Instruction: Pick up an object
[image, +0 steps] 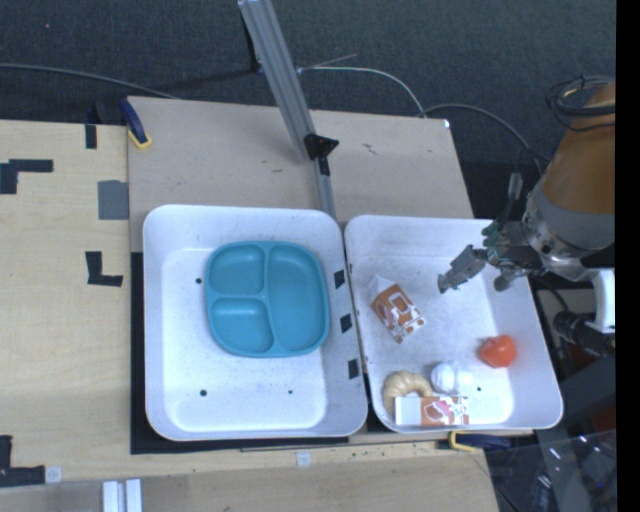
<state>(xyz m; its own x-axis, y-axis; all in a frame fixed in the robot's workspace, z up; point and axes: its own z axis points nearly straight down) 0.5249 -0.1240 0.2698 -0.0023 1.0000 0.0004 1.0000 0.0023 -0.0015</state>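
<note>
From the camera view, you see the gripper (484, 271) hanging over the upper part of the right bin (420, 232), its two fingers spread apart with nothing between them. Below it in that bin lie an orange-and-white carton (397, 311), an orange-red ball (497, 351), a tan pastry (406, 384), a small white object (445, 378) that may be a cup, and a flat white-and-orange box (432, 410). The left bin (170, 330) holds a teal divided plate (267, 298).
</note>
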